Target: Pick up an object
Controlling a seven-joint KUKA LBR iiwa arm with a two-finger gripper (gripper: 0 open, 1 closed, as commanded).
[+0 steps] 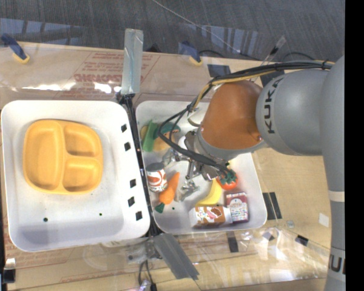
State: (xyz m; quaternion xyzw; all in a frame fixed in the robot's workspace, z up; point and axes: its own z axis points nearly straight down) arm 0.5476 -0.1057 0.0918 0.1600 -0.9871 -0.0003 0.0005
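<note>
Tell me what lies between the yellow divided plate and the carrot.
In the camera view, between the yellow plate and the carrot lie bare left-bin floor, the two bins' adjoining walls with black clips, and a small can.

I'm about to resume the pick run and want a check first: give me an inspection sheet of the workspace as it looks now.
Surface: bench under clear sheeting, bearing two white bins side by side.
Job's things: right bin holds a carrot, a small can, a ketchup bottle, a tomato, a banana and a green item.
Clutter: yellow divided tray in the left bin.
Grippers: gripper low over the right bin's middle; grasp cannot be judged.
Cables: black cables run along the arm.
Surroundings: dark carpet beyond the bench.
</note>
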